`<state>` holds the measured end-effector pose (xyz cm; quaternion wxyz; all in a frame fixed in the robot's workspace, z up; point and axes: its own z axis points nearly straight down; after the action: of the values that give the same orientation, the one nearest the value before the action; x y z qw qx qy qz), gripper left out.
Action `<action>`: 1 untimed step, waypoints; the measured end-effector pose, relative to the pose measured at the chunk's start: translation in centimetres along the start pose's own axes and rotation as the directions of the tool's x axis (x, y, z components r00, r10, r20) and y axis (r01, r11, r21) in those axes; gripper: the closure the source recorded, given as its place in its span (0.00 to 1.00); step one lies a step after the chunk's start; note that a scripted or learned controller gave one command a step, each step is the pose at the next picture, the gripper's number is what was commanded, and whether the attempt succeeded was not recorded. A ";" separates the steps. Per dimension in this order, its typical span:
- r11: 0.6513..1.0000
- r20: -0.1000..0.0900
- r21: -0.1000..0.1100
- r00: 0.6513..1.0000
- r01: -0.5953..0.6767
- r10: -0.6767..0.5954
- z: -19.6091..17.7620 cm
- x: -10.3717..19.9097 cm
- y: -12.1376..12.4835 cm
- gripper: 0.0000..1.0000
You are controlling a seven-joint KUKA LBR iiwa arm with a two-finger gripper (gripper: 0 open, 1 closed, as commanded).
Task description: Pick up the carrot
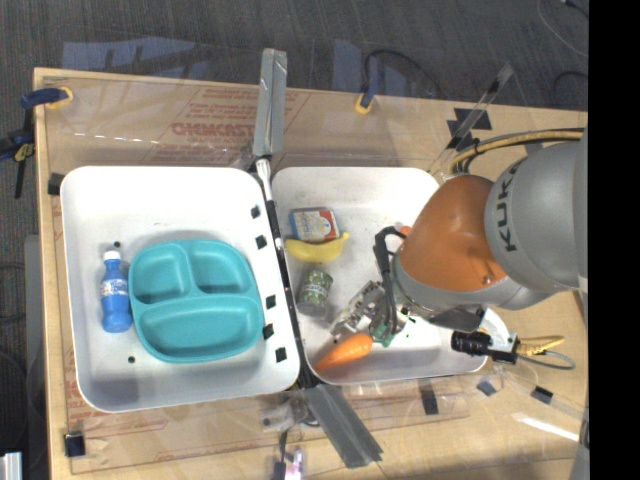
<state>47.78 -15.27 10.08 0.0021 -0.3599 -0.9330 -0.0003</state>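
While the arm [500, 238] reaches in from the right over the right bin [420, 193], its gripper [372, 320] sits low near that bin's front wall, just above and touching the right end of the carrot [342, 352]; whether it is released or clenched on anything cannot be told from this angle. That carrot lies on its side on the bin floor, close to the front edge and slanting up toward the right, its orange body showing to the left of the gripper. Behind it, nearer the divider, a small dark jar [315, 290] lies beside a banana [315, 249], and a small carton [313, 224] rests just behind the banana. Across the divider, the left bin [90, 193] holds a teal tray [195, 300] with three compartments, and a blue bottle [114, 292] stands just left of it. Both bins rest on the bench [150, 118]
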 end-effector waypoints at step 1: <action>1.000 0.000 0.000 1.000 0.000 0.000 0.0 0.0 0.0 0.00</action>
<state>47.78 -15.27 10.08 0.0021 -0.3598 -0.9330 -0.0003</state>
